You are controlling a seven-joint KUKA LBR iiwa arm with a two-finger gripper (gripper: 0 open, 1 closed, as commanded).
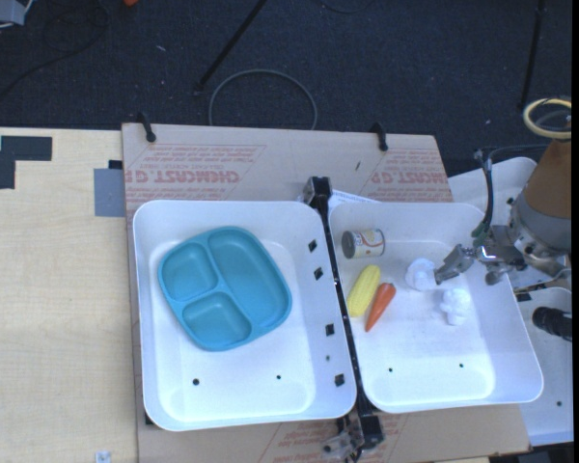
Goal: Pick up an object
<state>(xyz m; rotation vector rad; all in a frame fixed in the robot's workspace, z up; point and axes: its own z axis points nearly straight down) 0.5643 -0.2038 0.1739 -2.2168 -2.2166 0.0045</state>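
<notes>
The grey two-finger tool [460, 261] hangs over the right shallow white bin [482, 379], fingers parted and holding nothing, just beside two small white crumpled lumps [444, 292]. Further left in that bin lie a yellow plastic corn cob [363, 290], touching an orange carrot [380, 306], and a small tipped tin can [364, 244]. The left white bin [222, 394] holds a turquoise three-compartment plate [224, 286].

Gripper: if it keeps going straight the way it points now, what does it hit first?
The gripper points toward the view's left across the right bin. Likely first is the small white object just ahead; the can, corn and carrot lie beyond. Height is unclear, so it might pass over.
</notes>
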